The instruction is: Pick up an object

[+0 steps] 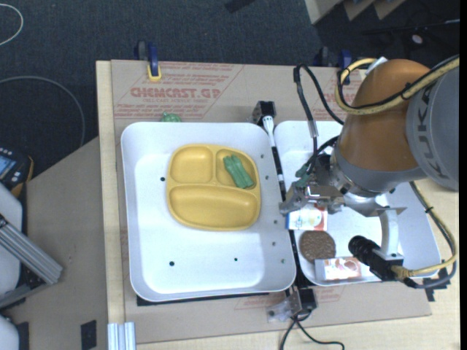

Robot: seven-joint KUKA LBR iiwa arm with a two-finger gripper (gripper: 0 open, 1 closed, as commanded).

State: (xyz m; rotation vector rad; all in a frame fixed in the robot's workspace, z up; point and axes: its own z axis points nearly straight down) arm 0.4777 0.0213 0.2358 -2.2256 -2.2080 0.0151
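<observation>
My gripper (312, 197) hangs low over the left part of the right bin (419, 228), under the arm's orange band. Right below it lies a small white packet with red and blue print (306, 219). A brown round disc (317, 245) lies just in front of that packet, and a red and white packet (341, 268) lies at the bin's front edge. In the left bin (146, 217) sits a yellow compartment plate (213, 188) with a green object (238, 171) in its upper right compartment.
The ridge where the two bins meet (281, 195) runs just left of the gripper. A small green item (171, 117) lies on the cardboard behind the left bin. The arm covers much of the right bin.
</observation>
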